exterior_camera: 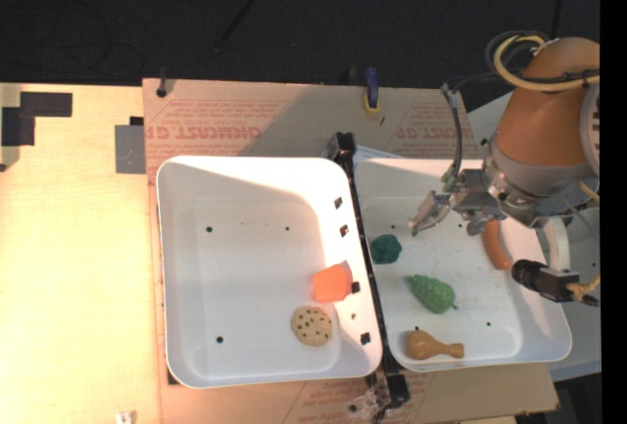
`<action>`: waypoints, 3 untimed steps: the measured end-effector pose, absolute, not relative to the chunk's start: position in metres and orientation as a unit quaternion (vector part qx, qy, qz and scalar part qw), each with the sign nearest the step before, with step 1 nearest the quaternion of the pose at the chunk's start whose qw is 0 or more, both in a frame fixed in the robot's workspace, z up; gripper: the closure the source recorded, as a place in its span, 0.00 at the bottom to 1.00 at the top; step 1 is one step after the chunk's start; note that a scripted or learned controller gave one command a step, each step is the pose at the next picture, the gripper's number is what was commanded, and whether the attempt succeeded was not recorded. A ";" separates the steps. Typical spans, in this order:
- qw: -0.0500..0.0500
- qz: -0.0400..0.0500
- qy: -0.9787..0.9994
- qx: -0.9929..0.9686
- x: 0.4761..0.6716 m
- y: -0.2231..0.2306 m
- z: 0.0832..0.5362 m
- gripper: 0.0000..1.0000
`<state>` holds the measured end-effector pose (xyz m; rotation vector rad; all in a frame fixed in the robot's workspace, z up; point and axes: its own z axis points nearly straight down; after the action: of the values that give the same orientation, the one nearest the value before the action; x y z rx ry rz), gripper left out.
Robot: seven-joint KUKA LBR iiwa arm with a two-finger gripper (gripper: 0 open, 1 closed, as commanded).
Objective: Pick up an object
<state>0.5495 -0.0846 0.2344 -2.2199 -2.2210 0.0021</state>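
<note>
Overhead, two shallow white bins sit side by side on a cardboard sheet (255, 123) laid over the bench. Reckoning by a clock face laid over the picture, the arm (549, 118) comes in from about two o'clock, its orange band rounded above a grey wrist, and its gripper (431, 214) hangs over the upper middle of the right bin (549, 349). The thin fingers (423, 219) point toward nine o'clock and are parted a little, with nothing between them; they stand above the bin floor, apart from every object. Just toward seven o'clock of the fingertips lies a dark teal lump (385, 249), close to the divider between the bins. At five o'clock of that lump rests a green bumpy object (432, 293), and farther toward six o'clock, near the bin's lower rim, a tan drumstick-shaped piece (433, 346) lies on its side with its narrow end pointing to three o'clock. An orange-red sausage-shaped object (497, 244) lies at four o'clock of the gripper, partly under the wrist, with a black part (539, 277) of the arm just beyond it. In the left bin (186, 246), an orange block (332, 282) sits against the right wall, and a round speckled cookie (313, 325) lies just at seven o'clock of it.
</note>
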 end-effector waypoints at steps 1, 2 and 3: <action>0.000 0.003 -0.705 -0.709 0.600 -0.184 0.191 0.00; -0.002 -0.003 -0.709 -0.705 0.575 -0.114 0.293 0.00; 0.003 0.004 -0.704 -0.710 0.535 -0.207 0.220 0.00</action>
<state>0.5349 -0.2074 0.2197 -2.2270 -2.2066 0.0134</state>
